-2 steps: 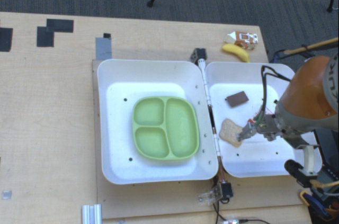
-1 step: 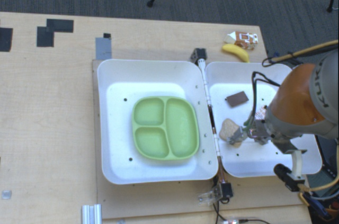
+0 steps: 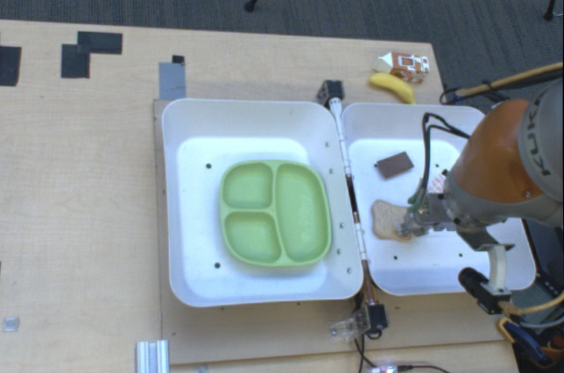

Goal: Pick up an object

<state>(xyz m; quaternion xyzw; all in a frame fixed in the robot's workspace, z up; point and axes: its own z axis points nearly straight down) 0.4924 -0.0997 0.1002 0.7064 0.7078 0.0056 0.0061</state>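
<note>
The bread slice [image 3: 385, 220] lies flat near the middle of the right bin [image 3: 441, 274], the gripper [image 3: 412, 221] down at its right edge, touching or just above it; its state cannot be told. The arm [image 3: 498, 164] leans in from the right, wrist bent low over the bin. A brown block [image 3: 393, 165] lies just behind the bread. The left bin [image 3: 189, 212] holds a green divided plate [image 3: 275, 212].

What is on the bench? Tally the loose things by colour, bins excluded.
Green: 1, the divided plate in the left bin
Brown: 1, the flat block
Tan: 1, the bread slice
Yellow: 1, the banana
White-and-orange: 1, the small packet
Total: 5
</note>
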